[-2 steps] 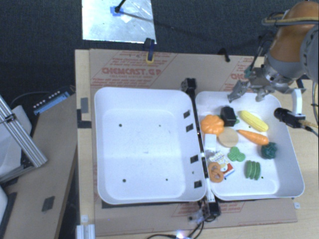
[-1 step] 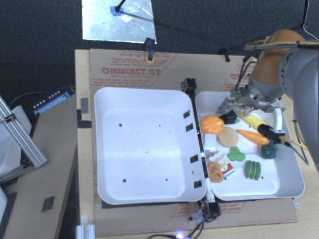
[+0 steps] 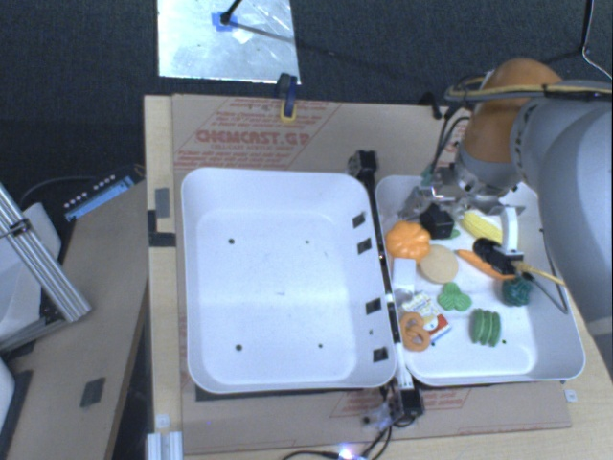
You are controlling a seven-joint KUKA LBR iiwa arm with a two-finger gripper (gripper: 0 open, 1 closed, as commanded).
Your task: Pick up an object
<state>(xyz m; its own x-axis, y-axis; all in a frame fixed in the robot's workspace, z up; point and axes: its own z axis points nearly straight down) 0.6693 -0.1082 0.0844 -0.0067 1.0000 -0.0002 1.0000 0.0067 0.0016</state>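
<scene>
My gripper [image 3: 433, 209] hangs low over the back left part of the right bin [image 3: 551, 353], below the orange band of the wrist. Just in front of it lie an orange pepper-like toy [image 3: 408, 240] and a beige round piece [image 3: 440, 264]. A yellow piece [image 3: 482, 226] rests to its right, and an orange carrot [image 3: 476, 260] lies slantwise in front of that. The wrist hides what is directly under the gripper.
Further forward in the right bin lie a green broccoli piece [image 3: 454, 298], a green cucumber [image 3: 486, 327], a pretzel [image 3: 416, 330], a small red and white packet [image 3: 437, 326] and a teal piece [image 3: 518, 290]. The left bin [image 3: 192, 257] adjoins it.
</scene>
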